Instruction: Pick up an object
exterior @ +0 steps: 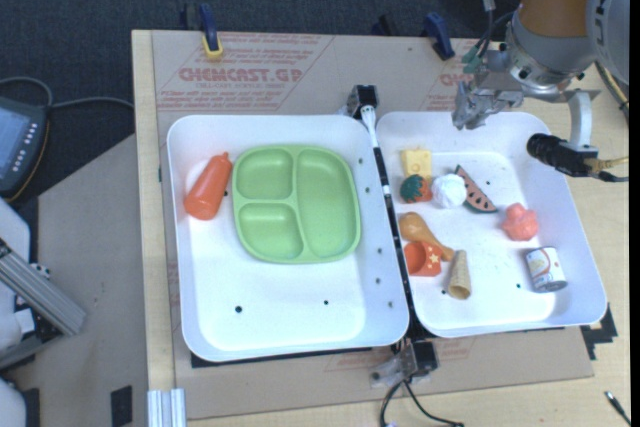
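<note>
Gripper hangs over the right bin's far edge, holding nothing; its finger spacing cannot be told. Left of it lies the green plate, nearer below the cheese wedge.

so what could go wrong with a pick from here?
1. Crowding: the cheese wedge, green ball and watermelon slice lie close together in the right bin, so the claw may nudge neighbours or grab two.
2. The small can lies tilted near the bin's wall and could roll away.
</note>
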